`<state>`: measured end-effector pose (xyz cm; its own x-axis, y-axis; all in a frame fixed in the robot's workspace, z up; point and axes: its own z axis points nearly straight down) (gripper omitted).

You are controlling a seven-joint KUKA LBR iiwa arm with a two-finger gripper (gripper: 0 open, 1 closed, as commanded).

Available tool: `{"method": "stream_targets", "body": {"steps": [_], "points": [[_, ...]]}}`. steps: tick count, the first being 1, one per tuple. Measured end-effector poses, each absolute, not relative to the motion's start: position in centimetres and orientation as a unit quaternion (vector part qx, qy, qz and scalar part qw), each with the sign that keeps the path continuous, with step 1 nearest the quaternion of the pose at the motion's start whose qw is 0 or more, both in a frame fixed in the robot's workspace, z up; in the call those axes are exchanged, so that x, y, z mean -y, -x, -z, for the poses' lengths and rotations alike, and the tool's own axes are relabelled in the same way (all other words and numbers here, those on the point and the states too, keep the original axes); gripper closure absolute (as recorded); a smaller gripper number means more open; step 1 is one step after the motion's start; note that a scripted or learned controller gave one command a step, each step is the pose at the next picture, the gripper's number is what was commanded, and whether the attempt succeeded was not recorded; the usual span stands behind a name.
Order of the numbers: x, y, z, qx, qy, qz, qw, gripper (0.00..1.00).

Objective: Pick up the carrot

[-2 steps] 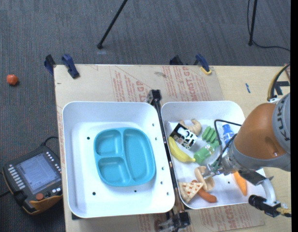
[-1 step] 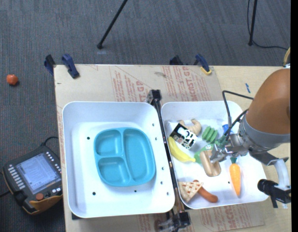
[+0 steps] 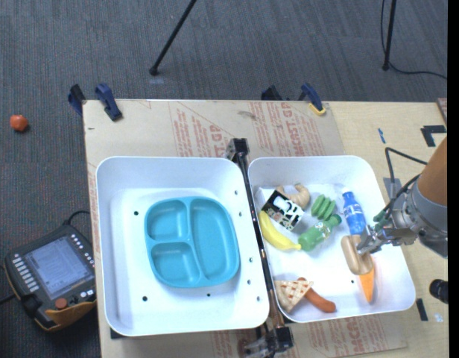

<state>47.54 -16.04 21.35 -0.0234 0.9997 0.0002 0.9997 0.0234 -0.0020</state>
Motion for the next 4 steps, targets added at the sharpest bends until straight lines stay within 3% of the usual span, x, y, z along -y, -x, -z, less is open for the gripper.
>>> {"method": "stream_targets", "body": {"steps": [1,2,3,4], "points": [[16.0,-47.6,-21.4,0.716,0.698,-0.0004,0.001,0.0],[17.5,-50.8,-8.7,0.775,0.632,-0.0003,0.002,0.0],[17.6,-50.8,-9.7,0.774,0.633,-0.0001,0.002,1.0],[10.0,-47.6,-18.8,0.738,0.674,0.0003,0.001,1.0]]}}
